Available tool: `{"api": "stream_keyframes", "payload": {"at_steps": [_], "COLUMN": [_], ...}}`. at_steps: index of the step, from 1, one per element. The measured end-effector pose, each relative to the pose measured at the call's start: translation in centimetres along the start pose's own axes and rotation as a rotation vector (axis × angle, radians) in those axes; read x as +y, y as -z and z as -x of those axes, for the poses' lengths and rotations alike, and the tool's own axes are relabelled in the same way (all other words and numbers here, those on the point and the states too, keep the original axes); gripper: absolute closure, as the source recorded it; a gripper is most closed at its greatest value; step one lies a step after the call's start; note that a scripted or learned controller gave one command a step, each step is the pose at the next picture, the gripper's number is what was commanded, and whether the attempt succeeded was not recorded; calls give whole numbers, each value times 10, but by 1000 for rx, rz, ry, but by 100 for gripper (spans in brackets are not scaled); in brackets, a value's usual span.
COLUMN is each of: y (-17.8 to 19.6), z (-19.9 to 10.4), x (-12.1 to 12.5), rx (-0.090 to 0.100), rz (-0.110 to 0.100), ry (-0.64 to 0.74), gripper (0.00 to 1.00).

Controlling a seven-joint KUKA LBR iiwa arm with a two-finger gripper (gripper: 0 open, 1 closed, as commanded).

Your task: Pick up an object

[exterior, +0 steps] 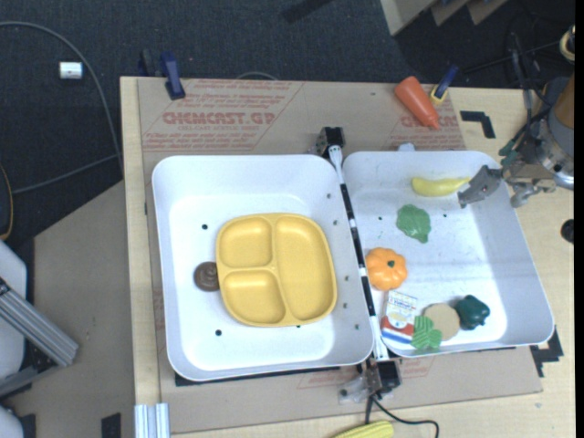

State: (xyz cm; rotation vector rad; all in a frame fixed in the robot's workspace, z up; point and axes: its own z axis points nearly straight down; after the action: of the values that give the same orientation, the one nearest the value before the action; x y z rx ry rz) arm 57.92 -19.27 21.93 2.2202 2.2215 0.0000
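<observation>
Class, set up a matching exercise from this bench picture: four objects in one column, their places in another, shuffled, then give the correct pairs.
Objects:
1. yellow divided tray
2. toy banana
3. toy pumpkin
4. orange toy carrot

Places:
A. on the cardboard, outside both bins
B. right bin, far end, beside the gripper
C. middle of the left bin
D. right bin, against its left wall

Pairs: 1-C, 2-B, 3-D, 4-A
</observation>
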Motion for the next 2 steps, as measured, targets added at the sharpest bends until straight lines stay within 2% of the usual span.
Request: {"api": "stream_keyframes", "payload": {"at_steps": [1, 2], "y": [-93, -135], "z": [-58, -52], "x": [14, 32], "rx": [1, 0], "rz": [-1, -1], "ry": [0, 0], "gripper": [0, 0]}}
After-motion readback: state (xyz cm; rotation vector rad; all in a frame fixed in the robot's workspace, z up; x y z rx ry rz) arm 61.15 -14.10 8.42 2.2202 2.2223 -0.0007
